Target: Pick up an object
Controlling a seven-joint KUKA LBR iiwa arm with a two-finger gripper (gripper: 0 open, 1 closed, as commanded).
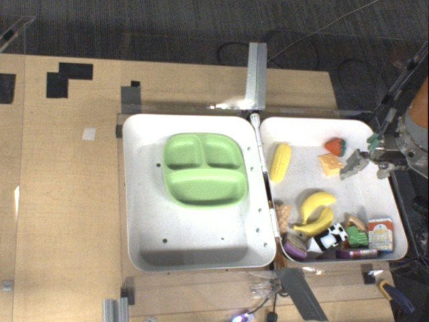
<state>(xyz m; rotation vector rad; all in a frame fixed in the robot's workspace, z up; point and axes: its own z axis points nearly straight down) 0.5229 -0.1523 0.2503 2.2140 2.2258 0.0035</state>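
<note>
Two white bins side by side on tabletop (60, 200).

Left bin (144, 180), centre of frame: holds green divided plate (204, 168) set square in the middle, apart from every wall. No loose pickables there.

Right bin (382, 193): all candidate objects here. Corn cob (280, 162) alone near upper left of bin, clear on all sides. Easiest reach, by judgement. Orange wedge (330, 164) and red strawberry (335, 145) close together at upper middle. Banana (315, 211) lower centre, resting on the heap. Clutter packed along bottom wall: purple piece (295, 248), black-and-white piece (332, 236), small carton (380, 234). Touching and overlapping, so poor for a clean grip.

Claw (367, 164) at right edge of frame, over upper right of bin, just right of wedge. Two prongs spread apart, nothing between them. Likely staged above bin floor for descent; nearest targets wedge and strawberry.
</note>
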